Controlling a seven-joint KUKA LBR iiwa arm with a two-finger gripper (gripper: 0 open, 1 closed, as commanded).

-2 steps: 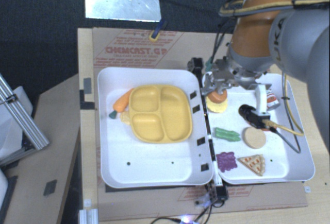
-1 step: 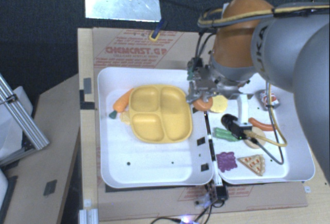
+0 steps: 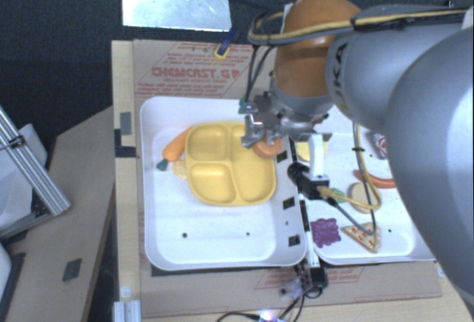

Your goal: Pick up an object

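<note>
A yellow divided plate [image 3: 222, 172] lies in the left bin [image 3: 215, 243]. A carrot [image 3: 175, 144] rests against the plate's far left corner. My gripper [image 3: 256, 135] hangs low over the plate's far right corner, below the orange band of the wrist. A small round orange object [image 3: 266, 149] sits right under and beside the gripper, at the plate's edge near the wall between the bins. The wrist hides how the gripper meets that object.
The right bin [image 3: 392, 239] holds a purple bunch of grapes [image 3: 325, 231], a pizza slice [image 3: 361, 237] and a reddish sausage [image 3: 374, 180]. The grey arm covers the far and right part of that bin. Cables hang from the wrist over the divider.
</note>
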